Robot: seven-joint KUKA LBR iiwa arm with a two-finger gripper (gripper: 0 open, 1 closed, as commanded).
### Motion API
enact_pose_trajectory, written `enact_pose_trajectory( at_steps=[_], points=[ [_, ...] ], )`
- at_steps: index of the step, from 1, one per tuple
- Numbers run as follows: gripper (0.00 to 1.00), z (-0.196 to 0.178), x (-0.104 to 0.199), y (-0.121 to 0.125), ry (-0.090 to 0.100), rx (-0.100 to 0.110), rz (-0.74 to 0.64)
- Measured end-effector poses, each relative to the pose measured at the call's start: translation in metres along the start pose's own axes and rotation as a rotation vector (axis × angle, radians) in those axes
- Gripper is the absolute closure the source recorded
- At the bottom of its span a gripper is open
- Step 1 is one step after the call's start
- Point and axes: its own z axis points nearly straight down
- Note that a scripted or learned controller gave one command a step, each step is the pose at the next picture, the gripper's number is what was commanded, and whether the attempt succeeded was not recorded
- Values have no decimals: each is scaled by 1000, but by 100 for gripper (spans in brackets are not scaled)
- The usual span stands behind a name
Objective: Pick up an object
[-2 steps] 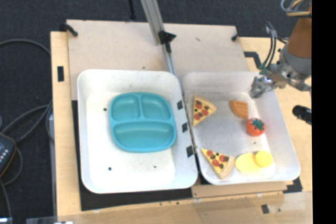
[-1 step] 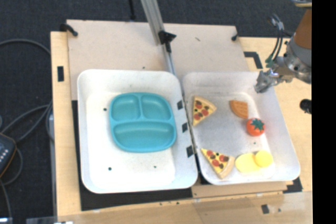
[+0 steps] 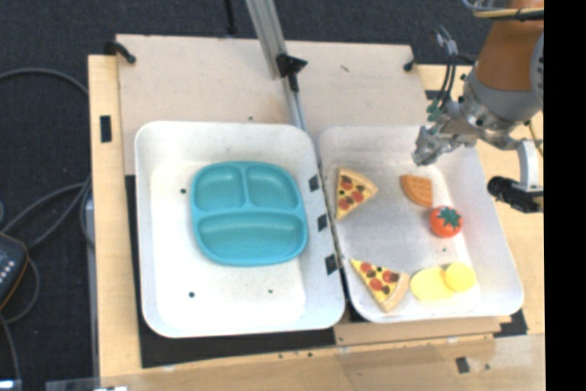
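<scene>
Two white bins are observed side by side. The left bin [image 3: 156, 224] holds a blue divided tray [image 3: 248, 213]. In the right bin [image 3: 490, 233], pizza slices are noted at 9 o'clock [image 3: 352, 191] and 7 o'clock [image 3: 382, 281], a yellow piece [image 3: 443, 280] at 5 o'clock, a red tomato [image 3: 446, 222] toward 3 o'clock, and an orange-brown piece [image 3: 417, 189] near centre. The gripper [image 3: 427, 151] is positioned at the bin's 12 o'clock, just above the orange-brown piece. Nothing is seen gripped; whether the jaws are spread or pressed together cannot be told.
</scene>
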Motion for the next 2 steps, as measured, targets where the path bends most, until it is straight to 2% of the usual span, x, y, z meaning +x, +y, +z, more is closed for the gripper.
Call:
enact_pose_trajectory(
  at_steps=[1,2],
  points=[
    [100,-13,48,-6,1,-1,-1],
    [100,-9,108,-3,1,0,-1]
  ],
)
